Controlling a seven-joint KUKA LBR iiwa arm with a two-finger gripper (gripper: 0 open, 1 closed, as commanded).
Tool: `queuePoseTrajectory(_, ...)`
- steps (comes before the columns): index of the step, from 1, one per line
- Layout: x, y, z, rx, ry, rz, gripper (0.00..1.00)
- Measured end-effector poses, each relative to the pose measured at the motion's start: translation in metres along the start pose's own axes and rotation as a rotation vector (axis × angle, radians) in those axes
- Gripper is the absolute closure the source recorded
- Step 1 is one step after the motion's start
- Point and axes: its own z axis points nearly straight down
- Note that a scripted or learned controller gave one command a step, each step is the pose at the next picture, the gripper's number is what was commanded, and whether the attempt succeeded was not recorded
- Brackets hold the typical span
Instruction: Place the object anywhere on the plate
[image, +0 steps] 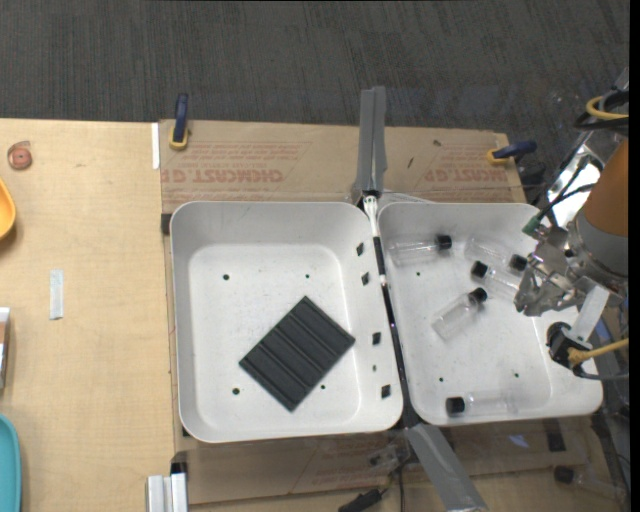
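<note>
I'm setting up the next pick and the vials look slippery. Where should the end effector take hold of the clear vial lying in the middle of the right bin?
Probably across the clear body of the middle vial, from straight above. It lies on its side, slanted, black cap up-right, so fingers should close across its narrow width, perpendicular to its long axis. Bare bin floor surrounds it.

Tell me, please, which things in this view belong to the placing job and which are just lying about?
Job:
- dark ridged plate, in the left bin
- clear black-capped vials, in the right bin
- gripper

Lying about:
- blue clamps on the cardboard
- orange object at the bench's left edge
</note>
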Motion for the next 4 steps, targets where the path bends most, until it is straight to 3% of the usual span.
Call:
queuePoseTrajectory(1,0.078,0.038,-0.108,-0.002,-0.001,0.108,1.00)
queuePoseTrajectory(2,0.132,0.046,-0.097,-0.004,-0.001,-0.405,1.00)
queuePoseTrajectory(3,0.204,0.045,-0.122,-0.006,-0.001,-0.786,1.00)
queuePoseTrajectory(4,0.257,0.007,-0.045,-0.004,-0.001,-0.847,1.00)
